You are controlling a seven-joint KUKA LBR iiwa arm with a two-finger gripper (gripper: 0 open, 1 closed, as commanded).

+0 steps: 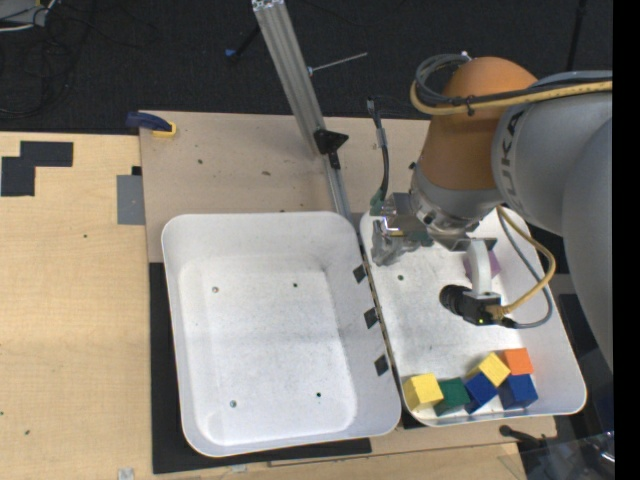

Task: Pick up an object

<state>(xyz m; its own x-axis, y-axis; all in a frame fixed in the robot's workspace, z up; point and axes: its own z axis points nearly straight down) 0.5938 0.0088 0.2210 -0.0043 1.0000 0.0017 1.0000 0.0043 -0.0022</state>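
Seemingly bunched together, the blocks [480, 392] lie well apart from the gripper [384, 244].

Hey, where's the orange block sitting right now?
In the camera view, the orange block lies in the right-hand bin, near its front right corner, beside a yellow block and just behind a blue block.

Left bin [200, 268] floor lies open. In the right bin [420, 318], blocks [480, 383] crowd the near corner and the arm [470, 168] overhangs the far end; bare floor between. A slanted rail [295, 68] rises behind.
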